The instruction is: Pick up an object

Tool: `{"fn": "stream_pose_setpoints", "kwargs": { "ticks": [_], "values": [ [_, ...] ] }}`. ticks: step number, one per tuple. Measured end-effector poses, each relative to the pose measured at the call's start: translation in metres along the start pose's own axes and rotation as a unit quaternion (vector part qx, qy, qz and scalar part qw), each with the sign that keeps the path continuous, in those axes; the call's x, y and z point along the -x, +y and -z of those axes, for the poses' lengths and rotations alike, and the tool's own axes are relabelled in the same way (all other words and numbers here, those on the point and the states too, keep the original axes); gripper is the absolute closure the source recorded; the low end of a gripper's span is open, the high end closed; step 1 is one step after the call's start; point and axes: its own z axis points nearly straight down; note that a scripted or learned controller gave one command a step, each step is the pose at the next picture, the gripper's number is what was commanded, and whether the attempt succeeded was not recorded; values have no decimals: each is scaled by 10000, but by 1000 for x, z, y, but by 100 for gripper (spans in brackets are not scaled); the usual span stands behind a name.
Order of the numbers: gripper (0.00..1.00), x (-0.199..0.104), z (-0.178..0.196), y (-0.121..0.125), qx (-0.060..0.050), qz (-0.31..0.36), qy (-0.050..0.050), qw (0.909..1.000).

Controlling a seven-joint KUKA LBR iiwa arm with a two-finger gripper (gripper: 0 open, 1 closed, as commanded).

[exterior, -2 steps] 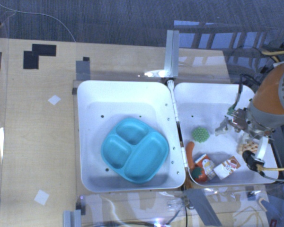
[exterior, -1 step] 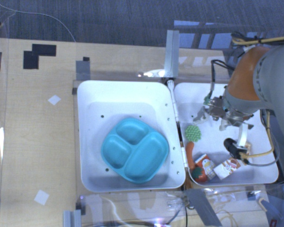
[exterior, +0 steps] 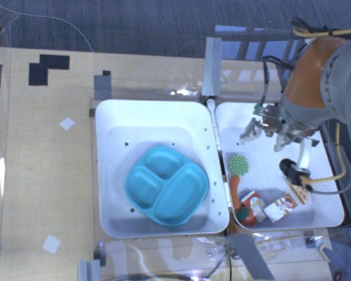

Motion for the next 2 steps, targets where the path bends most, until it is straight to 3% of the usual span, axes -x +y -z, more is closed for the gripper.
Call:
{"fn": "stream_pose_setpoints", "kwargs": {
  "ticks": [1, 2],
  "values": [
    [0, -34, -1, -1, -4, 357, -1, 9994],
    [0, 26, -34, -41, -14, 257, -4, 9997]
  ]
}}
